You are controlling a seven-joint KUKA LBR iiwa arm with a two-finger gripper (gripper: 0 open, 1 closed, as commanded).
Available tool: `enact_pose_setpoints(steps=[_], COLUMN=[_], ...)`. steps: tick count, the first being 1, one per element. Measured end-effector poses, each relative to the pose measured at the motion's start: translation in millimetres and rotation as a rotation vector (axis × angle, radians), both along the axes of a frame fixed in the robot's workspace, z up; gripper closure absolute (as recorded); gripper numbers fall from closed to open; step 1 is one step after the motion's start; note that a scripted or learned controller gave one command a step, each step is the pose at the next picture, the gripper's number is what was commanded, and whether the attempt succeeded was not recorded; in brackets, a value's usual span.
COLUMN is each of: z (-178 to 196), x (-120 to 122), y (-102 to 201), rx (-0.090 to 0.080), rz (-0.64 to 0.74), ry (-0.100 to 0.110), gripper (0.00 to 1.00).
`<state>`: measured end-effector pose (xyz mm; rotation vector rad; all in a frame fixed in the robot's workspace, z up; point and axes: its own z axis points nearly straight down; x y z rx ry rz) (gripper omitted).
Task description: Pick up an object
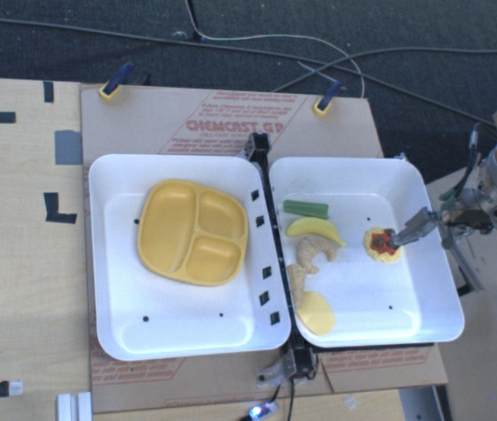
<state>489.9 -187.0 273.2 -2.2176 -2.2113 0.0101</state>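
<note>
A small red and yellow object (379, 245) lies in the right bin (353, 175), near its right wall. My gripper (396, 236) reaches in over that wall, and its tip sits at the object's right edge, touching or just above it. Further left in this bin are a green stick (306, 208), a yellow banana (314, 229), a tan knobbly piece (315, 252) and a pale yellow rounded piece (316, 313).
The left bin (112, 261) holds a yellow divided plate (193, 232). A black divider with clips (269, 235) runs between the bins. Cables cross the dark floor behind the bench. Bare white floor lies between the tan piece and the red and yellow object.
</note>
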Motion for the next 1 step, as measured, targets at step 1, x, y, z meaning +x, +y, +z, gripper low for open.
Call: enact_pose_setpoints(steps=[1], z=[5.5], x=[2.1], y=[0.3], rx=[-0.003], rz=[0.004], ry=[-0.011], gripper=[0.0])
